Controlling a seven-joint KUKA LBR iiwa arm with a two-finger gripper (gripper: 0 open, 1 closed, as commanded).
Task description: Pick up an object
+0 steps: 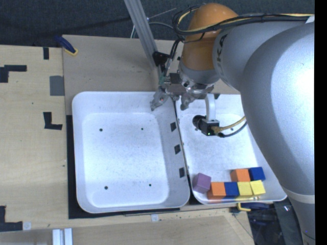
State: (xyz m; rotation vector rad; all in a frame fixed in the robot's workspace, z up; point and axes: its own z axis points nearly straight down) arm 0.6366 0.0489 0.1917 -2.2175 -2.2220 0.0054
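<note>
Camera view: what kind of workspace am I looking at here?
Probably a lab bench for robot picking trials: two shallow white bins side by side, small coloured blocks in the right one, and black tape marks on the plywood top.

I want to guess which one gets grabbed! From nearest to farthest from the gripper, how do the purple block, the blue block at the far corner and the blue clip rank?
1. Purple block, right bin's near-left corner, below the gripper.
2. Blue clip with yellow tip, on the bench up left.
3. Blue block, right bin's near-right corner.
The clip and blue block are nearly tied.
</note>
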